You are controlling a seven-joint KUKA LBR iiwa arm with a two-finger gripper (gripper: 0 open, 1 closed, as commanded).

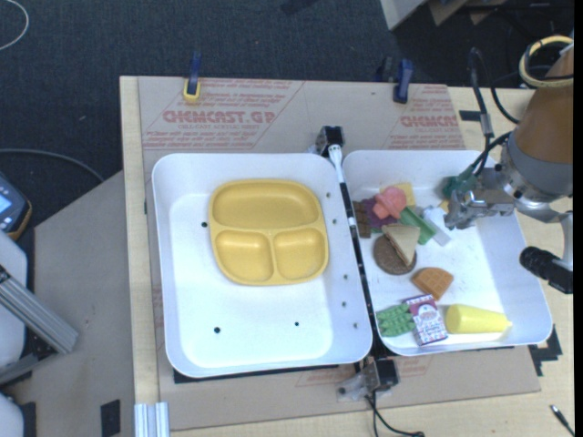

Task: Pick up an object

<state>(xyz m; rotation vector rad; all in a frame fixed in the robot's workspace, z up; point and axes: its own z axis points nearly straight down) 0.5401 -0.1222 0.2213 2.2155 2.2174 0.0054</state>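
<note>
Yellow plastic, smooth and glossy, is forming the three-compartment plate [269, 228] lying in the left white bin [182, 271]. In the right bin [510, 271], small toy foods are sitting bunched together: a pink lump [393, 202], a brown round cookie [394, 257], an orange ridged waffle [432, 281], a green block [395, 320] and a yellow cylinder [475, 319]. Near the bin's far right side, the gripper [458, 209] is hovering just beside the pile; how wide it is standing, I cannot tell.
</note>
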